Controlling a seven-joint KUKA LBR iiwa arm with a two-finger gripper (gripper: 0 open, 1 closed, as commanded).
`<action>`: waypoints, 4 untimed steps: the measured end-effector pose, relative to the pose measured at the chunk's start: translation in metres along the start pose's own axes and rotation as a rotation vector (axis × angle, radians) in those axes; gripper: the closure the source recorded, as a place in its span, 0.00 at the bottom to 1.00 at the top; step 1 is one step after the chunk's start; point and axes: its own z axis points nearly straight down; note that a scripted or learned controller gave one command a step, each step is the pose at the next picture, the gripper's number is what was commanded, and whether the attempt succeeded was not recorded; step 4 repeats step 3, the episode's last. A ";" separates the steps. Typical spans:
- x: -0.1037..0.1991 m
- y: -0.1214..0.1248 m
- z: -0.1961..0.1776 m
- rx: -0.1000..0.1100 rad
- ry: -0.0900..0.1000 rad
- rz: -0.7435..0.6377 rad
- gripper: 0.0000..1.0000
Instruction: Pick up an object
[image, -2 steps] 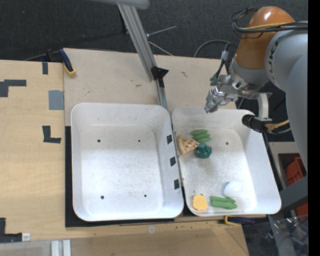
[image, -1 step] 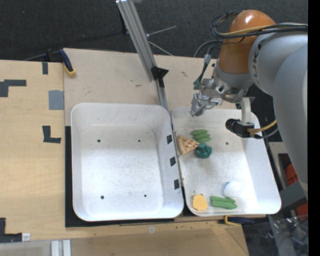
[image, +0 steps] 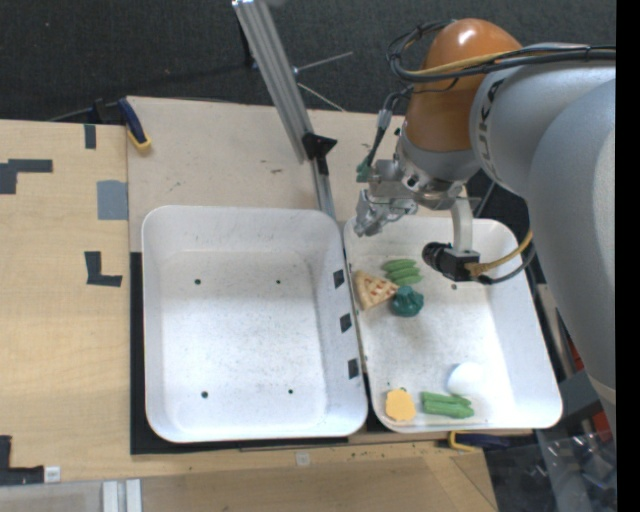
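Camera view: the step in hand looks like the approach, with no object picked up yet. The gripper hangs over the far left corner of the right bin, close to the wall it shares with the left bin. Nothing sits between its fingers, and it touches none of the objects; whether the fingers stand apart or together cannot be told from this angle.

The candidates all lie in the right bin. Nearest to the gripper are a tan wedge like a pizza slice, a green ridged piece and a dark teal lump, the three clustered just beside one another. At the near edge lie a yellow-orange piece, a green pod-shaped piece and a white rounded object.

The next move probably calls for picking one target in the cluster, centring over it and descending without nudging its neighbours or the bin wall.
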 end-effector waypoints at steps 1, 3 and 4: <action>0.055 -0.001 0.008 0.001 -0.001 -0.001 1.00; 0.100 -0.002 0.009 0.000 -0.002 0.003 0.00; 0.100 -0.002 0.009 0.000 -0.002 0.003 0.00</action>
